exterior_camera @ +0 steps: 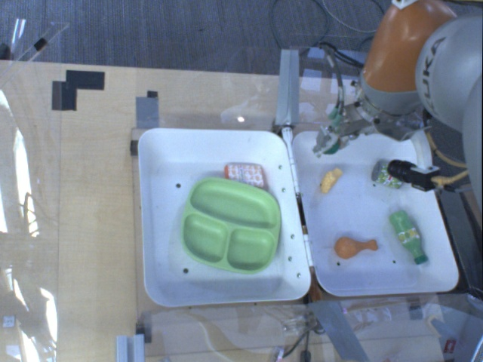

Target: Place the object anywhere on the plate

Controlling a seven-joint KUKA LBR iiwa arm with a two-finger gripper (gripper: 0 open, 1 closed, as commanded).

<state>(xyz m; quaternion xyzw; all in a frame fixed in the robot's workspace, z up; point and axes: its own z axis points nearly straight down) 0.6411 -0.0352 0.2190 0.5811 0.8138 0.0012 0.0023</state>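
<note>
One yellow object (330,179) lies just below the gripper (326,143), finger state indeterminate; green plate (230,225) occupies the left bin (158,202).

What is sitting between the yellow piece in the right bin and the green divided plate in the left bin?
Between the small yellow piece and the green divided plastic plate stand the adjoining raised rims of the two white bins. Nothing else lies on that line. The red-patterned packet sits against the plate's far edge, off to the side.

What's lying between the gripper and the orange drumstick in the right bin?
In the camera view, a small yellow piece lies between the gripper and the orange drumstick; the rest is bare bin floor.
</note>
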